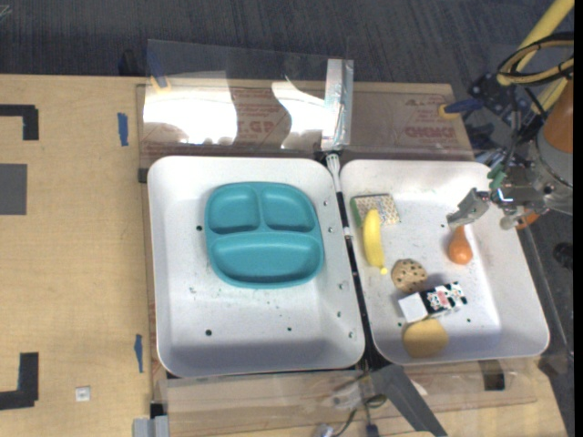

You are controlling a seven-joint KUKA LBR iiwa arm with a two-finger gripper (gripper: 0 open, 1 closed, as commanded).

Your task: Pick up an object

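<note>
The right bin (510, 330) holds a small orange object (461, 246), a yellow banana (373, 238), a speckled cookie (409, 271), a patterned pad (378, 207), a black-and-white box (434, 300) and a tan rounded lump (425, 335). My gripper (489, 213) hangs over the bin's upper right part, just above and to the right of the orange object. Its fingers stand open, one grey fingertip (467, 206) pointing left, and nothing sits between them.
The left bin (173, 317) carries a teal divided plate (264, 233). A clear plastic sheet (246, 107) stands behind the bins. Cables (519, 71) and the arm crowd the upper right. Brown board flanks the bins on the left.
</note>
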